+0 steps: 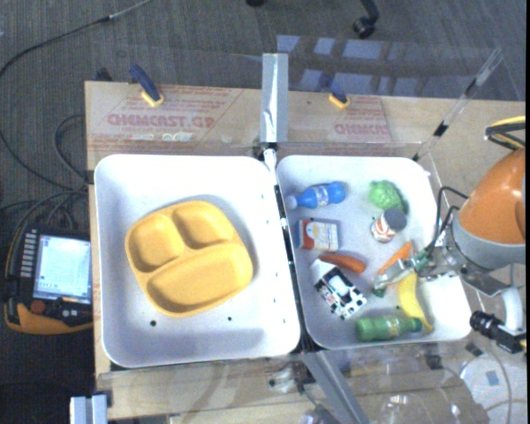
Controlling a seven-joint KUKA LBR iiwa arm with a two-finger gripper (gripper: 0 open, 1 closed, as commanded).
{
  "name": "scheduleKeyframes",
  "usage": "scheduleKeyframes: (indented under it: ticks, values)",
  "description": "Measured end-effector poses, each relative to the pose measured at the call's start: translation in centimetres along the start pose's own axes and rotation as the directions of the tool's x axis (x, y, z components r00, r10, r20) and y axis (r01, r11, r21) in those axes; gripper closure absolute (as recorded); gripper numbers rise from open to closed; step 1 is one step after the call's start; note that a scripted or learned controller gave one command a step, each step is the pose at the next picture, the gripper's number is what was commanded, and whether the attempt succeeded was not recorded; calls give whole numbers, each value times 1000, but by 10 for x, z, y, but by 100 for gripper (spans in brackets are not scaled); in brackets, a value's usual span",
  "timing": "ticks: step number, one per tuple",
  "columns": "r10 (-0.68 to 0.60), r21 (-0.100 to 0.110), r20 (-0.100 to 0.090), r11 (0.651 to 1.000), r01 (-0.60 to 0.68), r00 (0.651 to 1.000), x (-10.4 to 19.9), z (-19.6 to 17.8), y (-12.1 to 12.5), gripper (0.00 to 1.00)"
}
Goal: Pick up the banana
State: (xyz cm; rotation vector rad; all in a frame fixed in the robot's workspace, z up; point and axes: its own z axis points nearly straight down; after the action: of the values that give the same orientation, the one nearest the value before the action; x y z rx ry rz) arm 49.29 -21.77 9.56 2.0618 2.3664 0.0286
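Green bottle [387, 327] lies on its side along the near wall of the right bin [442, 325], at about 6 o'clock in that bin. Just above it, at roughly 5 o'clock, rests the banana [412, 300]: yellow, short and curved, its length running from upper left to lower right, its lower end touching or nearly touching the bottle. The gripper [396, 276] sits at the banana's upper end, at 3 o'clock in the bin, reached in by the grey arm with its orange band [503, 203] from the right; its metal tip is small and cluttered, so whether the claw is spread or closed, or grips anything, cannot be told. An orange carrot-like piece [394, 258] lies right beside the tip.

Elsewhere in the right bin: a blue bottle [319, 195] at 11 o'clock, a green leafy item [387, 194] at 1 o'clock, a small can [388, 225] below it, a red and white carton [321, 234] at 9 o'clock, a red-orange piece [344, 261] near the centre, and a black and white object [339, 291] at 7 o'clock.

The left bin [115, 325] holds 1 yellow tray with 3 compartments [190, 256].
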Motion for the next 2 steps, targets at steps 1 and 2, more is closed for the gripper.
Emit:
scheduleKeyframes:
  ticks: [1, 2]
  values:
    - [1, -3, 4, 1000, -1, 1000, -2, -10, 2, 100]
    - [-2, 3, -1, 1000, 2, 1000, 1, -6, 1, 0]
